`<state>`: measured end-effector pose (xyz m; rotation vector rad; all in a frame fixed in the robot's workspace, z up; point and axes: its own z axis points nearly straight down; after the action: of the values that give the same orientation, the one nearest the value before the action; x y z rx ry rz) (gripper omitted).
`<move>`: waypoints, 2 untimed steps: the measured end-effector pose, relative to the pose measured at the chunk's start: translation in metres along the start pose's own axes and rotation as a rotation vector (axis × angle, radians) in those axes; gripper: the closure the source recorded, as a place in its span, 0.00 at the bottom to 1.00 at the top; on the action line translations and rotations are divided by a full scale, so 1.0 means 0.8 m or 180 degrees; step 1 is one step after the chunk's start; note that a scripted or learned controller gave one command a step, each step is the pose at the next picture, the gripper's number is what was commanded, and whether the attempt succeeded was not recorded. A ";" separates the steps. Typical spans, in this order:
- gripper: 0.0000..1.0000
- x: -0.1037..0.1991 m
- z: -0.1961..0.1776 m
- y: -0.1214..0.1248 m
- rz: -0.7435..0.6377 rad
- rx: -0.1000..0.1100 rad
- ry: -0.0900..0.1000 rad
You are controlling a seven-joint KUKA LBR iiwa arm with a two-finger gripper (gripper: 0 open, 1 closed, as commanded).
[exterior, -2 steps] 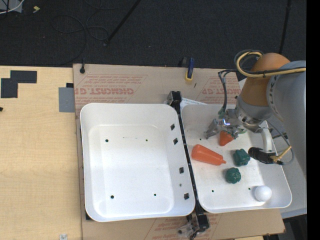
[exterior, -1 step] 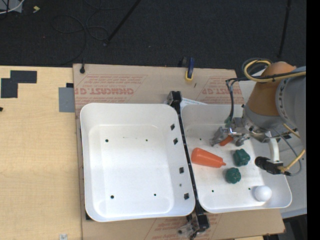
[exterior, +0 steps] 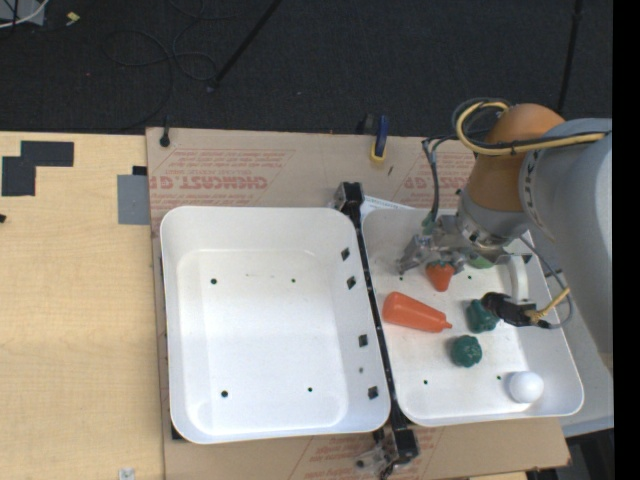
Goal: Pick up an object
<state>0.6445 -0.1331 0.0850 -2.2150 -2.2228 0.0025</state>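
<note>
Two white bins stand side by side on the bench. The left bin point(exterior: 200, 268) is just beside the right bin point(exterior: 560, 393), with a black divider point(exterior: 365, 308) between them. In the camera view the arm point(exterior: 540, 168) reaches in from the right and the gripper point(exterior: 437, 256) is low over the far part of the right bin. Whether its fingers are spread or pressed together, I cannot tell. A small orange-red object point(exterior: 440, 276) lies directly under the gripper. Nearer the front lies an orange cone-shaped object point(exterior: 414, 312), close to the divider. To its right are two dark green objects point(exterior: 465, 350), near each other. A white ball point(exterior: 523, 386) rests in the front right corner.
</note>
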 end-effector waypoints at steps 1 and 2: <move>1.00 -0.002 -0.010 -0.002 0.0005 0.0019 0.0003; 1.00 0.104 -0.132 -0.003 -0.0011 -0.0015 0.0002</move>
<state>0.6420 -0.0502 0.1908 -2.2131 -2.2286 -0.0036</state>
